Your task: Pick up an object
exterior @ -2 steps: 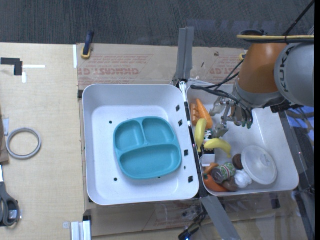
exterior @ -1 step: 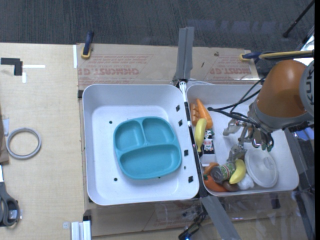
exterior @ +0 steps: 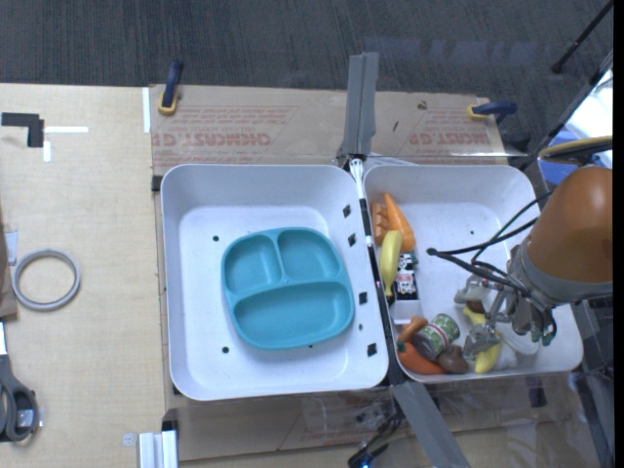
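Note:
In the right bin (exterior: pixel 458 188) lie several toy foods. An orange carrot (exterior: pixel 395 220) and a yellow banana (exterior: pixel 390 258) rest along its left wall, with a small black-and-white carton (exterior: pixel 406 279) below them. Near the front sit a green-labelled can (exterior: pixel 437 334), a second carrot (exterior: pixel 419 361), a brown piece (exterior: pixel 454 361) and a yellow piece (exterior: pixel 486 358). My gripper (exterior: pixel 485 331) hangs low over the bin's front right corner, just right of the can and above the yellow piece. The arm's orange band (exterior: pixel 585 227) rises to the right.
The left bin (exterior: pixel 190 261) holds a blue divided plate (exterior: pixel 289 288). A roll of grey tape (exterior: pixel 43 279) and scissors (exterior: pixel 18 408) lie on the bench at the left. Black cables (exterior: pixel 478 252) loop from the arm across the right bin.

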Tool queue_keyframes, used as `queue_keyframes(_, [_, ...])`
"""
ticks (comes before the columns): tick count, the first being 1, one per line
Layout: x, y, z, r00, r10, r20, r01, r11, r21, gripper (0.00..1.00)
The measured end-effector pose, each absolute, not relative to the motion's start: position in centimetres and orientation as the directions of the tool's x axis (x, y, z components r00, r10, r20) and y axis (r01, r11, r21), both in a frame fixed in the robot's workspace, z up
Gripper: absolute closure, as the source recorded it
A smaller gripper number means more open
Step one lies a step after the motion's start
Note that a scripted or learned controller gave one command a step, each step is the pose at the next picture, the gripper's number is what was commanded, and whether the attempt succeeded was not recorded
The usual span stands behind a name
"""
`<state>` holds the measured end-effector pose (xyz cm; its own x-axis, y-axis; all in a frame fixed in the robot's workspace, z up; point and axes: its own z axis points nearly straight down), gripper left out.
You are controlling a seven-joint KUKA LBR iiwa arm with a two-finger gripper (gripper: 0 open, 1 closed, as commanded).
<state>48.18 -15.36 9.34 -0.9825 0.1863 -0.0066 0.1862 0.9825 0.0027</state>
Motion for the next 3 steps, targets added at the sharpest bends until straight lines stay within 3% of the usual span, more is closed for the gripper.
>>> queue_keyframes(1, [54.1, -10.6, 9.2, -0.937, 0.35, -0.003, 0.35, 0.937, 0.0, 0.0])
queue_keyframes(2, [48.7, -13.1, 9.3, -0.922, 0.387, -0.007, 0.387, 0.922, 0.001, 0.0])
queue_keyframes(3, [48.8, -13.1, 10.2, -0.923, 0.384, -0.007, 0.384, 0.923, 0.001, 1.0])
